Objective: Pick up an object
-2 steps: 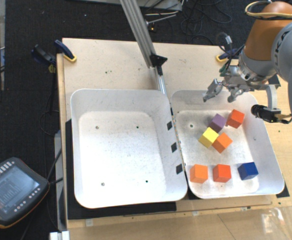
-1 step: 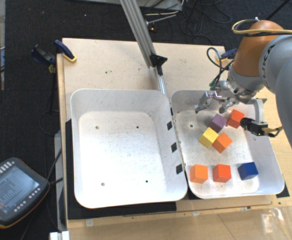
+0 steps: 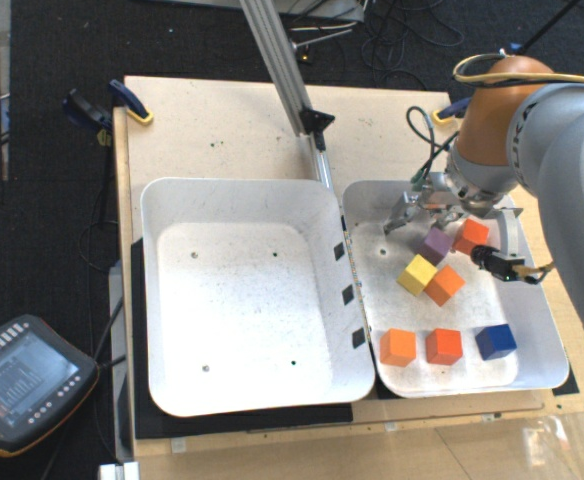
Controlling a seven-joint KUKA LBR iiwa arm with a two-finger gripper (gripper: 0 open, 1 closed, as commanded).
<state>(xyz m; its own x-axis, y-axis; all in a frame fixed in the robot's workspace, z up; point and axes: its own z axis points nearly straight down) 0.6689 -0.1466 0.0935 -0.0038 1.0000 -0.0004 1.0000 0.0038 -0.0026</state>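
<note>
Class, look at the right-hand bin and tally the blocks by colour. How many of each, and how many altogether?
Orange blocks: 4
Yellow block: 1
Purple block: 1
Blue block: 1
Total: 7 blocks, all in the right bin

Grey KUKA arm (image 3: 562, 138) with rounded smooth casing, orange band (image 3: 492, 118) above the wrist, yellow and green cables looping over it, metallic gripper (image 3: 422, 208) below, small black part to its right
</note>
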